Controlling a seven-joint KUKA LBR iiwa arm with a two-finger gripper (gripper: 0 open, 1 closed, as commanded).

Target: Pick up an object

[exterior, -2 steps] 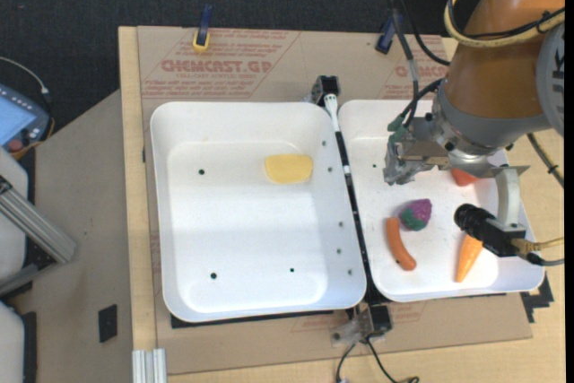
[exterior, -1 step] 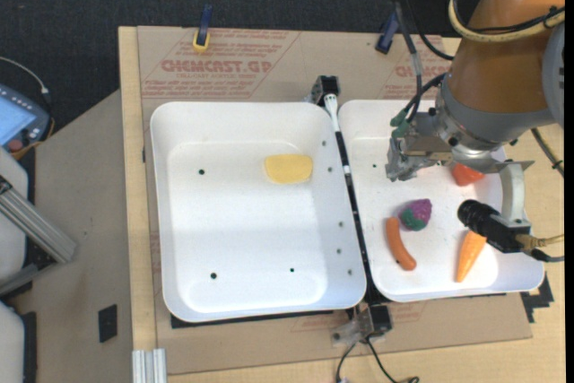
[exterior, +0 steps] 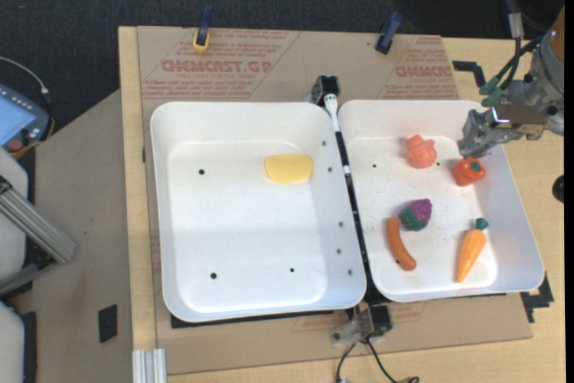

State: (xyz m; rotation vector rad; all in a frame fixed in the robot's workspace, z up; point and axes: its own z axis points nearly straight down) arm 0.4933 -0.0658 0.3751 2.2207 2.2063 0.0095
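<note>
My gripper [exterior: 473,144] hangs over the far right part of the right bin [exterior: 386,117], just above a small red pepper-like toy [exterior: 468,171]. To the left of it lies a pink lumpy toy [exterior: 420,151]. Nearer the front of the same bin sit a purple toy with a green top [exterior: 415,213], an orange-red sausage [exterior: 401,244] and an orange carrot [exterior: 470,252]. A yellow lump [exterior: 288,168] rests in the left bin [exterior: 170,130]. I see nothing between the fingers.
The two bins meet along a dark divider [exterior: 345,193] with a black clip [exterior: 325,89] at its far end. Blue clamps [exterior: 203,30] hold the cardboard sheet at the back. Cables and the arm's wrist [exterior: 538,94] crowd the right edge.
</note>
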